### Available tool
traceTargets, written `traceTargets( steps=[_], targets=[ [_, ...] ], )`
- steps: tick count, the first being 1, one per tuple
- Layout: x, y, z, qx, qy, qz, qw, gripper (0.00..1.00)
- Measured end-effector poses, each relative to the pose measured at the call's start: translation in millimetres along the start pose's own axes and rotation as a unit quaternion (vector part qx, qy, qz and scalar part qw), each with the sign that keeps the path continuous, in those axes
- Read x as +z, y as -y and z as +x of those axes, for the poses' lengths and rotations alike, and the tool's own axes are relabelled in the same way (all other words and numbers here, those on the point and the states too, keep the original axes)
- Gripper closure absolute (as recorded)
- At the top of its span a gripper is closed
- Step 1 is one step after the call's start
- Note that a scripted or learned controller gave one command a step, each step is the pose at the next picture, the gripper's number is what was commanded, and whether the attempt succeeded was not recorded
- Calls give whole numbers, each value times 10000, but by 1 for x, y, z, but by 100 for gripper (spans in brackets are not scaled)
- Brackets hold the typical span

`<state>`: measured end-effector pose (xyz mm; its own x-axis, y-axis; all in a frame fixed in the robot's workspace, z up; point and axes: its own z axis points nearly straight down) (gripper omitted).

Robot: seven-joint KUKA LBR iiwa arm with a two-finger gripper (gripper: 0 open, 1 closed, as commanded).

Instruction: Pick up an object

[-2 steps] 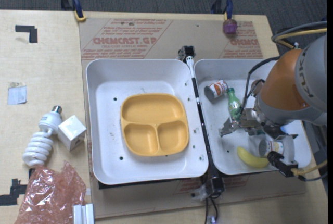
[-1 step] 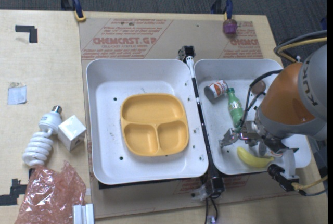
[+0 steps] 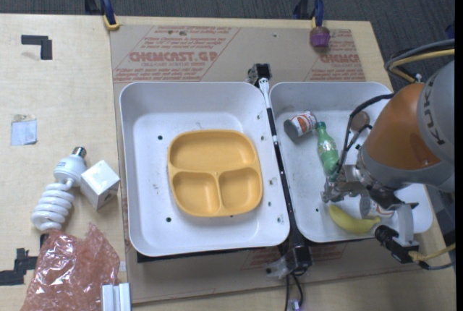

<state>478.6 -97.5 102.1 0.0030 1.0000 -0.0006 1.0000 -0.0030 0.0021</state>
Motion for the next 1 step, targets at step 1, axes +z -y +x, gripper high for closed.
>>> traceTargets(
  steps=[1],
  targets=[
    [-90,0,76,-26,0,4,10000,100]
  ],
)
